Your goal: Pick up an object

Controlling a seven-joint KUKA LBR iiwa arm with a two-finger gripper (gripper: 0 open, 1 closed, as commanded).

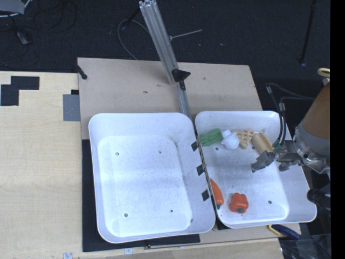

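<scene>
Pincer (pixel 265 162) over right bin (pixel 259 212)

I see it low beside the tan cylinder (pixel 262 142); I cannot tell its state. Red pepper (pixel 239 202) lies apart.

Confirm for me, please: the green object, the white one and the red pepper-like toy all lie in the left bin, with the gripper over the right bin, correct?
Not quite. The camera view shows the green object, the white one and the red pepper-like toy in the right bin, not the left bin. The gripper is indeed over the right bin.

A green block (pixel 211 137), a white lump (pixel 231 141), a tan piece (pixel 246 138) and a tan cylinder (pixel 262 142) lie together; two orange-red objects (pixel 238 202) lie nearer the front.
</scene>
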